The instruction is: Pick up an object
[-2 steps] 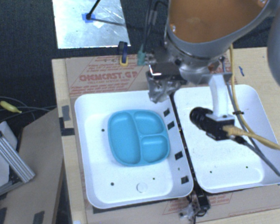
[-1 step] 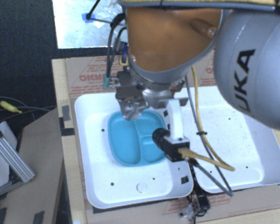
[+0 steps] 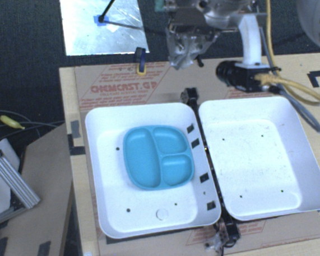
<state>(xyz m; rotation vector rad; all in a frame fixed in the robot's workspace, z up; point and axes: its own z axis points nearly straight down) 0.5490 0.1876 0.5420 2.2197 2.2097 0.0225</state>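
A blue divided plate (image 3: 157,156) with three compartments lies flat in the middle of the left white bin (image 3: 111,208). The gripper (image 3: 184,54) hangs high above the bench, beyond the far edge of the bins and over the cardboard sheet, well apart from the plate. Nothing shows between its fingers. The right white bin (image 3: 268,198) holds no loose object that I can make out.
A brown cardboard sheet (image 3: 122,86) with red lettering lies under both bins. A small blue-and-yellow clamp (image 3: 140,60) sits at its far edge. A shiny metal sheet (image 3: 102,20) lies beyond. Aluminium framing (image 3: 4,173) stands at the left.
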